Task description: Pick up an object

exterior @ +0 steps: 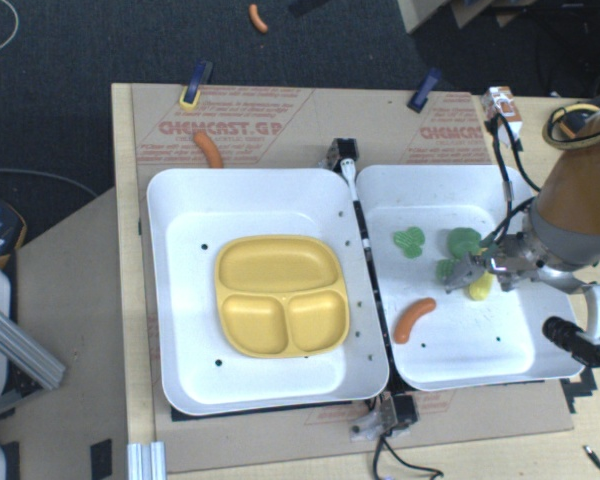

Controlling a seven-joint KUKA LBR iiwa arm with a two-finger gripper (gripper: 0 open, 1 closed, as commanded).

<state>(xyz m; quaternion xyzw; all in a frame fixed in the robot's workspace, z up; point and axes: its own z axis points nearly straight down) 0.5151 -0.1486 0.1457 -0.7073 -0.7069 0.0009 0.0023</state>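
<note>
Since the task names no single item, these lines treat every loose piece in the right bin as a candidate.

Yellow piece: a small yellow piece (pixel 479 287) lies in the right bin (pixel 450 363), touching or just beside the gripper (pixel 485 264) tip.
Green pieces: 3 green pieces sit near it; a leafy one (pixel 410 241) to the left, a rounder one (pixel 462 240) beside the gripper, and a darker bit (pixel 447 271) just left of the yellow piece.
Sausage: an orange sausage (pixel 413 319) lies apart from the cluster, toward the bin's front left.
Gripper: down low in the right bin, at the cluster of green and yellow pieces.
Grasp: I cannot tell whether it is clenched, released or grasping anything; nothing is clearly lifted.
Progress: reach looks done, judging by the low position; a secure grasp and the lift are left.
Arm: the grey arm with its orange band (pixel 580 193) comes in from the right.
Left bin: the left bin (pixel 180 268) holds a yellow divided plate (pixel 280 295) with 3 compartments.
Bench: a second orange sausage (pixel 208 149) lies on the board behind the left bin; a third (pixel 258 17) lies on the dark floor beyond.
Hidden: the tip blends with the green bit, and the arm cuts off the right bin's far side.
Unclear: which piece, yellow or green, is the target.
</note>
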